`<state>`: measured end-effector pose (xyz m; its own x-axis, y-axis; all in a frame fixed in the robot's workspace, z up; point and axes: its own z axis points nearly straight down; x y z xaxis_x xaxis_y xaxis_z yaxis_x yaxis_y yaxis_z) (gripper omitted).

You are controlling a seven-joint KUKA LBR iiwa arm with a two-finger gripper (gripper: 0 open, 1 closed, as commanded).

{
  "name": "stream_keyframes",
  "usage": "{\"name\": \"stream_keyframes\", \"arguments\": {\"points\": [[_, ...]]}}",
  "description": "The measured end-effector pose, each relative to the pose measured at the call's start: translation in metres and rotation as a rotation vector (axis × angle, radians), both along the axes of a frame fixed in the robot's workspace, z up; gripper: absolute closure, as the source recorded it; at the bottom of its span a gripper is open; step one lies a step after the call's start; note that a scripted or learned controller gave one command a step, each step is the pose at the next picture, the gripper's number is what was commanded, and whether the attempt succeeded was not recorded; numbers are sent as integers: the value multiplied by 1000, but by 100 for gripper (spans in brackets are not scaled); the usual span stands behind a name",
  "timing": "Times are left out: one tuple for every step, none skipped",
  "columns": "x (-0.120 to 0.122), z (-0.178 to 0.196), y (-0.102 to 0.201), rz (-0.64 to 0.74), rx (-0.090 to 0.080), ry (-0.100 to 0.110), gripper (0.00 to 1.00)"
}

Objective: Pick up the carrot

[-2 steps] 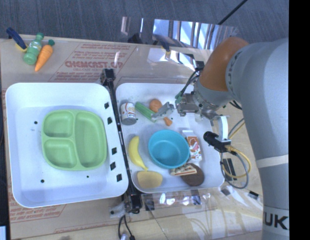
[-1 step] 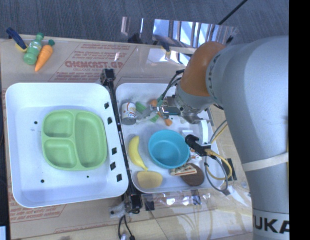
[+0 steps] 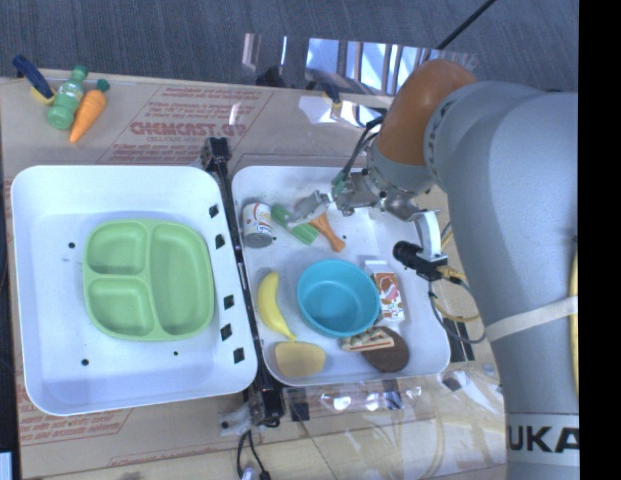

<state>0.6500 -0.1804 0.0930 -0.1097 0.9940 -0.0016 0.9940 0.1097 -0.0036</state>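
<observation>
One carrot (image 3: 326,232) lies in the right bin (image 3: 430,353), toward 12 o'clock from the blue bowl (image 3: 337,296); pincer (image 3: 342,196) just above it, its state cannot be told. Likely light, rigid, smooth plastic; grip mid-body, across its width

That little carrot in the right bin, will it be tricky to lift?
Probably. The carrot looks like smooth, stiff toy plastic, so likely light but slippery. Its tapered, rounded shape may roll or squirt aside. It lies crowded against a green toy.
</observation>
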Motion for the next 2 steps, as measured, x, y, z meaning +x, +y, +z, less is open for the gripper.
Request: {"name": "stream_keyframes", "arguments": {"points": [[8,51,-14,-86,-1,-2,0],[-39,-3,-3,-17,4,7,0]]}}
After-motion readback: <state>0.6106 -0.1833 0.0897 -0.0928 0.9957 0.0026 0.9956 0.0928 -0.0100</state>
